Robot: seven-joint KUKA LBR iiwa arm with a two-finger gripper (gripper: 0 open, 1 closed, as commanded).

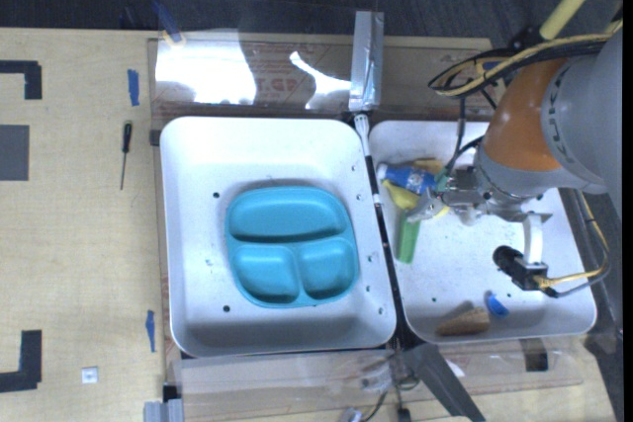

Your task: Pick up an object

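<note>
In the right bin (564,316) a cluster of small items lies against the left wall: a blue and yellow piece (406,181) and, just below it, a green cylinder (406,239). My gripper (436,202) hangs low over this cluster, right beside the yellow piece and just above the green cylinder's top end. The wrist hides whatever lies directly under it. I cannot make out anything held. Near the bin's front edge rest a brown block (464,319) and a small blue piece (497,304).
The left bin (188,158) holds a blue divided plate (292,242). The grey arm with its orange band (524,128) covers the right bin's upper right part. Cables and a black fitting (514,264) trail over the bin's right side.
</note>
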